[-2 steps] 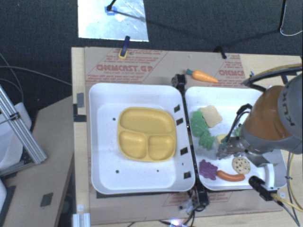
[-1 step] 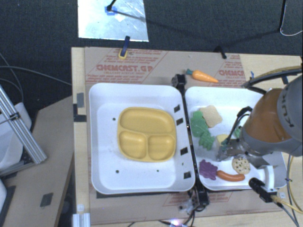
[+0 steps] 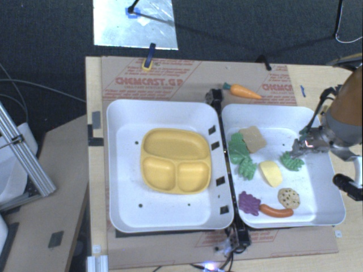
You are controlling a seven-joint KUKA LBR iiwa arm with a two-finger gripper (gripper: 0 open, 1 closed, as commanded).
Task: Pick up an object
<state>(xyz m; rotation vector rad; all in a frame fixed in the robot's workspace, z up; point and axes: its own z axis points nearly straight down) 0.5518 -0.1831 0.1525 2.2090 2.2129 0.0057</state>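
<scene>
1. The gripper [image 3: 299, 147] hangs low over the right bin [image 3: 272, 117], near its right wall, with the grey arm [image 3: 345, 115] reaching in from the right. Whether the tool is apart, together or clamped on anything cannot be told; the tip is too small and blurred.

2. The nearest thing to it is a green leafy toy [image 3: 292, 162], lying just below the tip near the bin's right edge. It looks like the likely target, though touching or just above is unclear.

3. This leafy piece probably is light, hollow plastic or rubber: stiff enough to hold shape, with ruffled edges that give some bite. A grip across its narrow middle seems safest; the frilly rim may slip out.

4. Other choices sit in the same bin: a yellow wedge [image 3: 271, 173] at the centre, a tan bread slice [image 3: 253, 138] towards the upper left, two more green leafy pieces [image 3: 240, 152] along the left wall, a purple grape bunch [image 3: 249, 202], a sausage [image 3: 276, 211] and a cookie [image 3: 288, 197] near the bottom edge.

5. The cookie lies flat and looks hard to get under; the sausage is smooth and may roll.

6. The left bin [image 3: 122, 163] holds a yellow divided plate [image 3: 174, 160] in its middle. A carrot [image 3: 242, 91] lies on the cardboard beyond the right bin's top edge.
</scene>
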